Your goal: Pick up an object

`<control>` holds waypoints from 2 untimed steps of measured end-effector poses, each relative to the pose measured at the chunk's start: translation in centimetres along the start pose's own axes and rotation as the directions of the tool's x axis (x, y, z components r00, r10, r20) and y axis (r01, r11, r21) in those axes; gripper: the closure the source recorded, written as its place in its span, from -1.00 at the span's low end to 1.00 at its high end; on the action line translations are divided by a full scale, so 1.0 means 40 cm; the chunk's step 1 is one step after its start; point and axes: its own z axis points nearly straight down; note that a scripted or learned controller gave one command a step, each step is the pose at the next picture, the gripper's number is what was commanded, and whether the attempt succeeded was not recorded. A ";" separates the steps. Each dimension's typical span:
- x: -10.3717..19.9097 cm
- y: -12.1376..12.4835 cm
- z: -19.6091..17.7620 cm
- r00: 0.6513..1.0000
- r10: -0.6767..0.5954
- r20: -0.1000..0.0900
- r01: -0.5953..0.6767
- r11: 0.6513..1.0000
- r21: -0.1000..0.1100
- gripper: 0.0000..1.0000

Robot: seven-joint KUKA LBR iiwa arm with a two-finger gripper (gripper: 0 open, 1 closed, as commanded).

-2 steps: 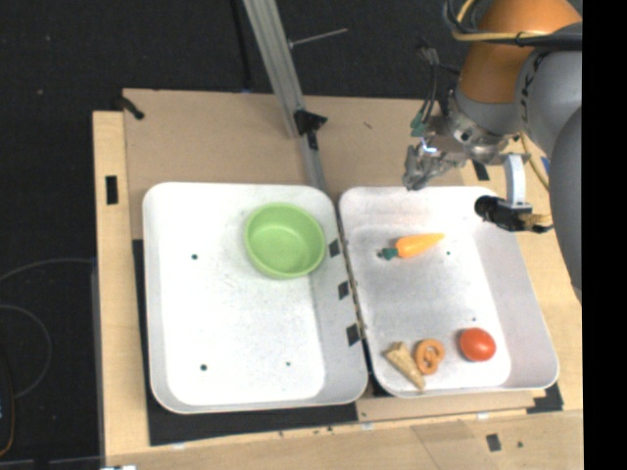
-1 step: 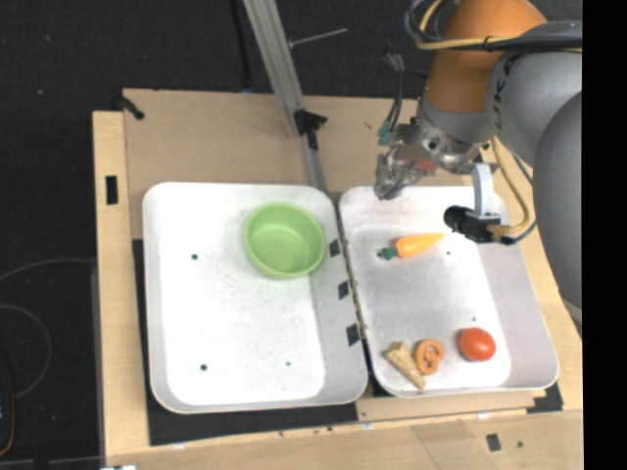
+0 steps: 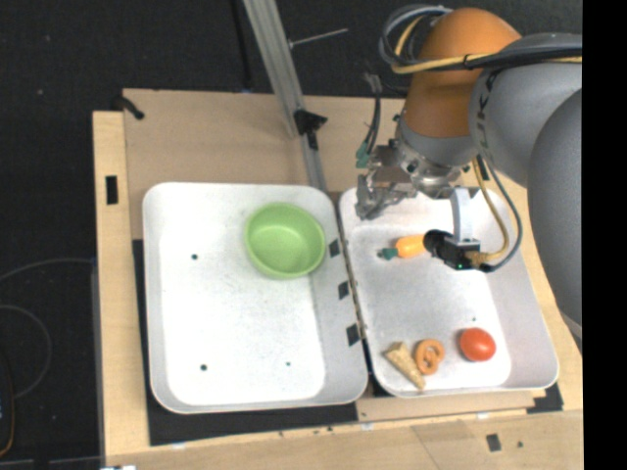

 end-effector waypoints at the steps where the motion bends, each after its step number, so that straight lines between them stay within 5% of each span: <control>1: 0.097 -0.077 0.003 1.000 0.000 0.000 0.000 1.000 0.000 1.00; 2: 0.238 -0.142 0.005 1.000 -0.003 -0.002 0.003 1.000 -0.001 1.00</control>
